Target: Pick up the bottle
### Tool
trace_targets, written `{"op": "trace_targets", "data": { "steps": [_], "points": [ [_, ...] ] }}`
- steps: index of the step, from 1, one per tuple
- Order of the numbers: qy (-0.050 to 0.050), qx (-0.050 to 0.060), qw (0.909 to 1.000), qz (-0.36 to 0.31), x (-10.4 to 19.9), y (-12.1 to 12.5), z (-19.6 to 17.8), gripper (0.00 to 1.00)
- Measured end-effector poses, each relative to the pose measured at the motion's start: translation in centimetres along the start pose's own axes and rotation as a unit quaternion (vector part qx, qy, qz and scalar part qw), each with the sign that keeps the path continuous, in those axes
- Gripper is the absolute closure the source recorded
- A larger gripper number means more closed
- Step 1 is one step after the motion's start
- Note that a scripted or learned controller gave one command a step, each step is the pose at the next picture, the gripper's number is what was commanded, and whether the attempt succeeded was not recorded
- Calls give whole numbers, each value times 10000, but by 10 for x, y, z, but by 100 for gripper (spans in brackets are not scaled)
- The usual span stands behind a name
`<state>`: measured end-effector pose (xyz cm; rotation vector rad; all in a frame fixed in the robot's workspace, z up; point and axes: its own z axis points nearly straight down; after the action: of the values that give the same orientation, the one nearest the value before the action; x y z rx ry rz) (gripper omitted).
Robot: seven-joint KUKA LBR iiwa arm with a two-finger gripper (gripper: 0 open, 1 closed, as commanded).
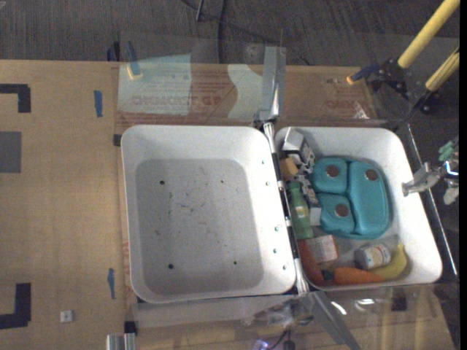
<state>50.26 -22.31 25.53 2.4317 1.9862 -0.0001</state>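
A green bottle [299, 210] lies lengthwise against the left wall of the right bin [419, 228], yellow cap end toward the back. A small pill-type bottle [373, 256] with a white cap lies on its side near the front, beside a banana [396, 265]. Part of my gripper [429, 180] shows at the bin's right rim as small grey metal parts, well to the right of both bottles, with nothing seen in it.
A large teal moulded object [354, 197] takes up the middle of the right bin. A carrot [357, 275], a red-labelled pack [321, 250] and small boxes [303, 155] crowd the bin's left side and front. The left bin [131, 195] adjoins it. Yellow-handled poles [430, 24] stand at back right.
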Motion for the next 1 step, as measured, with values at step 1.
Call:
{"op": "trace_targets", "data": {
  "steps": [1],
  "points": [
    [5,9,10000,-53,24,70,112,0]
  ]
}}
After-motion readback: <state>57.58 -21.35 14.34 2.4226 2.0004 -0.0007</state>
